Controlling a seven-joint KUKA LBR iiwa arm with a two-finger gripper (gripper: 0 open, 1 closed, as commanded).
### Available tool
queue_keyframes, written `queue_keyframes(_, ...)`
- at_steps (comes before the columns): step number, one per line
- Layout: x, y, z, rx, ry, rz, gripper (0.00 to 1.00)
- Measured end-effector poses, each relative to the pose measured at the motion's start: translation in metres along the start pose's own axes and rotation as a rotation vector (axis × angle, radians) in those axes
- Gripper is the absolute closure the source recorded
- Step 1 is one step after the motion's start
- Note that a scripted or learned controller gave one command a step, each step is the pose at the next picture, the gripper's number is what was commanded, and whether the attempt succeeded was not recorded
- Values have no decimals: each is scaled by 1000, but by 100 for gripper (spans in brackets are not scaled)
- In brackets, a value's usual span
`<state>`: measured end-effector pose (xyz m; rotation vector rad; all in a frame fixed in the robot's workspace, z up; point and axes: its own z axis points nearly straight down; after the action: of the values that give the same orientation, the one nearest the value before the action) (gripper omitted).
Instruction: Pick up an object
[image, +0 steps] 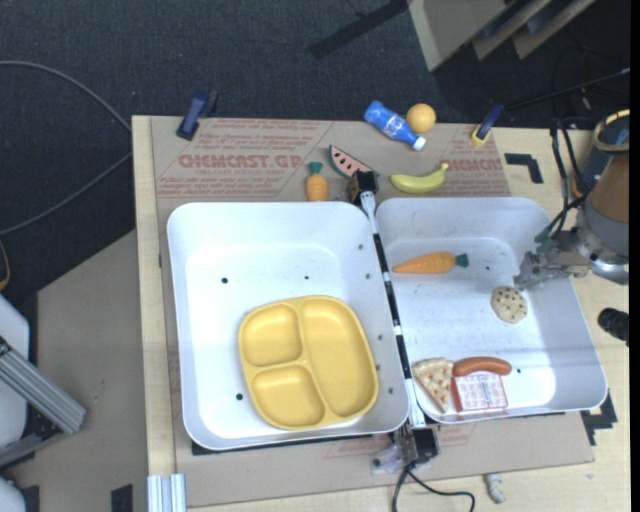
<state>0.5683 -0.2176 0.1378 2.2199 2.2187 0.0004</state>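
The right bin (560, 330) holds a carrot (426, 264), a round cookie (509, 304), a pizza slice (433, 380), a sausage (481, 367) and a red packet (480, 393). My gripper (529, 274) hangs over the bin's right side, just above and to the right of the cookie. Nothing shows between its fingers. The arm comes in from the right edge.
The left bin (200, 260) carries a yellow divided plate (306, 360). Behind the bins on the cardboard lie a banana (419, 179), a blue bottle (392, 124), an orange ball (422, 117), a watermelon slice (346, 160) and a small orange toy (317, 186).
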Motion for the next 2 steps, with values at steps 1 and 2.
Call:
queue_keyframes(1,0,0,0,1,0,0,0)
queue_keyframes(2,34,6,50,-3,-1,-1,0)
